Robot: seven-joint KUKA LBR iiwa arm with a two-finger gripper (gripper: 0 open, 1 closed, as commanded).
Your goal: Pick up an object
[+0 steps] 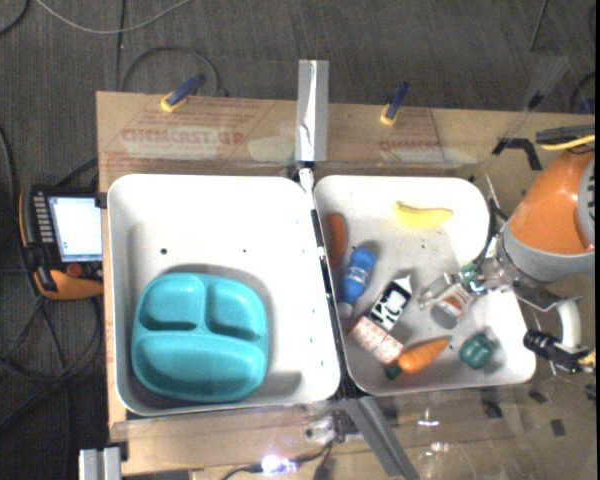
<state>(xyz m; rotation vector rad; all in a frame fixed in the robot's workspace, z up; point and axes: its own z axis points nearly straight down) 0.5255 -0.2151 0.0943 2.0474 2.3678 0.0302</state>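
- In the bin on the view's right, the gripper sits low over the right-hand part, in among the loose stuff. Nothing visibly caught in it.
- Honestly can't tell whether the claw is apart or together, that end is just a blurry tangle of metal and wire from this angle.
- Closest things to it: a small teal cup-ish item just below it near the bin's front right corner, and a black-and-white box just to its left.
- A carrot lies along the front edge, tip pointing toward the teal cup-ish item, with a red-and-white packet touching its other end.
- A blue bottle lies tilted beside the black-and-white box, and an orange-red sausage-shaped thing rests against the bin's left wall.
- A banana lies on its own near the back wall, well apart from the rest.
- The arm comes in from the right, orange band above the wrist.
- The left bin holds a teal divided plate in its front half.
- Both bins sit on a brown board with two blue-and-yellow clamps on its back edge and a metal post between them.
- A handheld screen unit sits off to the left, on dark carpet with cables.
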